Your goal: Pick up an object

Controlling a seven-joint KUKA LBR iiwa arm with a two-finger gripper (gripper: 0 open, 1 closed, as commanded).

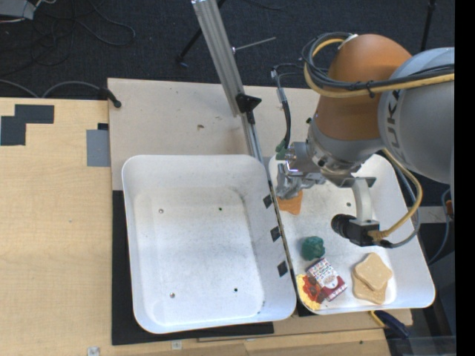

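I see an orange block (291,202) right under the end effector (288,184), touching its tip, partly hidden. Below it lie a green lump (313,246), then a red-and-white packet (324,279) tilted over something yellow, and a tan bread-shaped piece (372,277) beside that.

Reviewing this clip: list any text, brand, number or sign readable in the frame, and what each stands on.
"UK": partial dark letters on the grey arm housing, cut off by the casing's curve.
Red and white packet in the right bin: carries print, too small and blurred to read.
Nothing else legible.
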